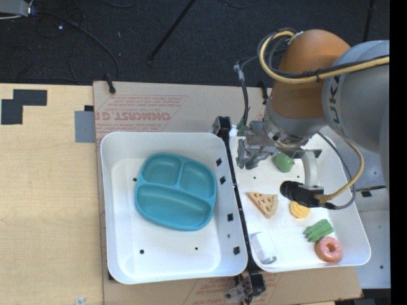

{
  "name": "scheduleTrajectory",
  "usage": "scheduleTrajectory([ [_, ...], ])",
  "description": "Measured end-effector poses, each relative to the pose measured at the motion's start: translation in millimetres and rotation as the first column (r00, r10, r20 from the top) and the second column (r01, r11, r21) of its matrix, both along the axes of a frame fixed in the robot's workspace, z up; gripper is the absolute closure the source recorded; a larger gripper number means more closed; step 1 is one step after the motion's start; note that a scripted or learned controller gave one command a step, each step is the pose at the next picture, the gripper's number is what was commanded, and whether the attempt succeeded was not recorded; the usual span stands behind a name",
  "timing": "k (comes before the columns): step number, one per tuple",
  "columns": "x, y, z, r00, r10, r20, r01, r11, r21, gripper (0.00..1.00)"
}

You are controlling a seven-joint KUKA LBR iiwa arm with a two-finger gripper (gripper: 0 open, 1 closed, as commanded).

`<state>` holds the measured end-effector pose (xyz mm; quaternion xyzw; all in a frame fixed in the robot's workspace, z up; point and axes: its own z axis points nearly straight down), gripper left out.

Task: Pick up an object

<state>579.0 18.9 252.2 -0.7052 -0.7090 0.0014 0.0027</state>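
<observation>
pincer (249, 156) — above right bin (356, 234)

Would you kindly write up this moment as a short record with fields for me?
left bin: teal divided plate
right bin: waffle slice, green ball, yellow piece, green vegetable, pink donut, clear cup
gripper: low over right bin's upper left corner
held object: none visible
</observation>
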Motion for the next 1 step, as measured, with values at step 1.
scheduleTrajectory([
  [1, -2.0, 61.7, -7.8, 1.000, 0.001, 0.000, -0.001, 1.000, 0.000, 1.00],
])
